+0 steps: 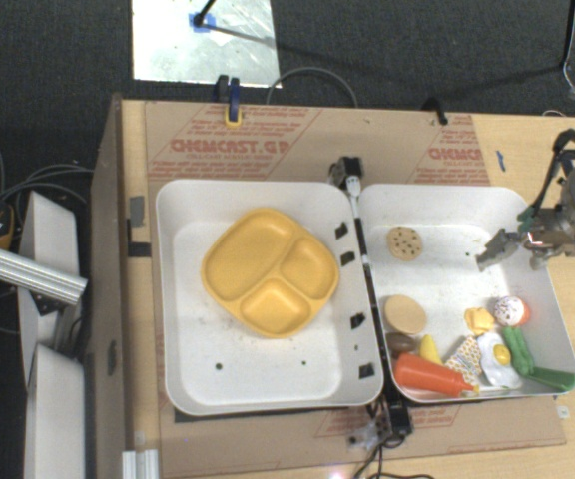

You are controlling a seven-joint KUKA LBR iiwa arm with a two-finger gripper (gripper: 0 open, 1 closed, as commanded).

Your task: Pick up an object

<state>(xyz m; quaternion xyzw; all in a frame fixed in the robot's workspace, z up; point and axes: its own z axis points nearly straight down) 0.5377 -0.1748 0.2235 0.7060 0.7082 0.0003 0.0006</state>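
My gripper (pixel 512 257) hangs over the right side of the right bin (pixel 447 196), at the end of the arm coming in from the right. Its fingers look spread open with nothing between them. A cookie (pixel 403 241) lies to its left on the bin floor. Below it, toward the front right, sit a white and red ball (pixel 509 311) and a small yellow piece (pixel 480 319). Along the bin's front lie a tan bun (pixel 405 314), an orange carrot (pixel 429 374), a fried egg (pixel 494 359) and a green vegetable (pixel 532 362).
The left bin (pixel 198 218) holds a yellow divided plate (pixel 271 270). A black divider with clips (pixel 359 267) runs between the bins. Cardboard (pixel 297 143) lines the bench behind them. Cables and a metal rail (pixel 28 272) lie off to the left.
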